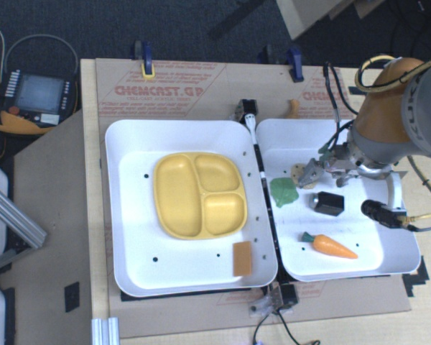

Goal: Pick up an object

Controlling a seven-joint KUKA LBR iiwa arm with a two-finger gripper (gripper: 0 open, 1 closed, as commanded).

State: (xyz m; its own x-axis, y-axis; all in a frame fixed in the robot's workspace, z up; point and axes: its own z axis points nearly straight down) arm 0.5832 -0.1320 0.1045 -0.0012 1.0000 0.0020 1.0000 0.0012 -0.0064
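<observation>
Fingers [304, 175] of the gripper [309, 177] look parted a little with nothing between them, though the slant makes this hard to read. They hang over the right bin [399, 261], at about 10 o'clock from its middle.

Nearest candidate is the green lump [284, 191], by the bin's wall at 9 o'clock and just beside the gripper, at its 8 o'clock. It looks soft, light and crumpled. It should squash rather than slip, so a pinch across its bulging middle seems best. The wall next to it leaves little room for a finger on that side.

A black block [329, 203] sits near the bin's middle, apart from the green lump. It seems stiff and flat-sided, good for a square grip across the short sides.

At 6 o'clock lies a carrot [330, 246], probably smooth plastic and tapered. Gripping its thick end should keep it from sliding out.
</observation>
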